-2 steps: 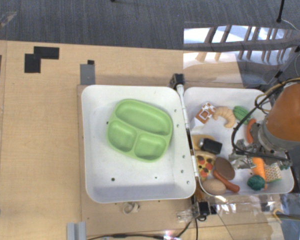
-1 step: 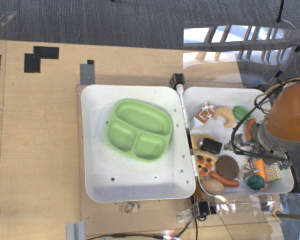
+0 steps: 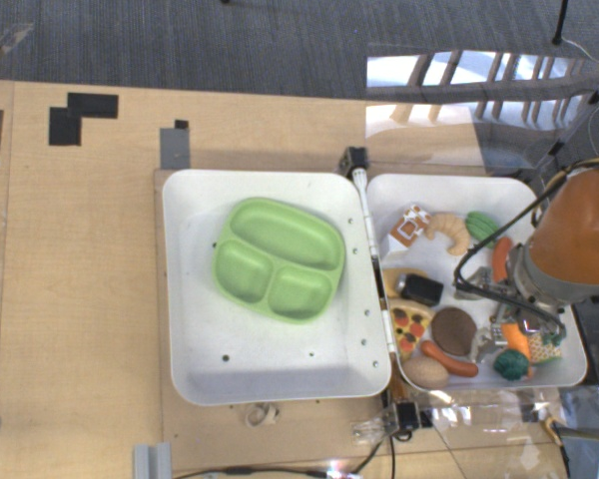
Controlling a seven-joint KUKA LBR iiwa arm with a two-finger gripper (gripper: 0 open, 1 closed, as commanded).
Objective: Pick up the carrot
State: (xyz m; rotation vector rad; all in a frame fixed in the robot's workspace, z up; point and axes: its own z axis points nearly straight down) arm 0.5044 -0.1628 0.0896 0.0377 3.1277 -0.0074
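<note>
The carrot [image 3: 519, 339] is a short orange piece with a dark green top, lying near the front right corner of the right bin [image 3: 379, 218]. My gripper [image 3: 498, 335] hangs low over that corner, right beside the carrot's left end and seemingly touching it. The grey wrist and its orange band [image 3: 579, 230] hide the bin's right side. I cannot make out whether anything is held.
The right bin also holds a croissant [image 3: 447, 230], a green vegetable [image 3: 482, 225], a red pepper [image 3: 501, 257], a black block [image 3: 420, 289], a pizza slice [image 3: 409, 323], a brown disc [image 3: 454, 329] and a sausage [image 3: 449, 359]. A green divided plate [image 3: 280, 259] sits in the left bin [image 3: 195, 367].
</note>
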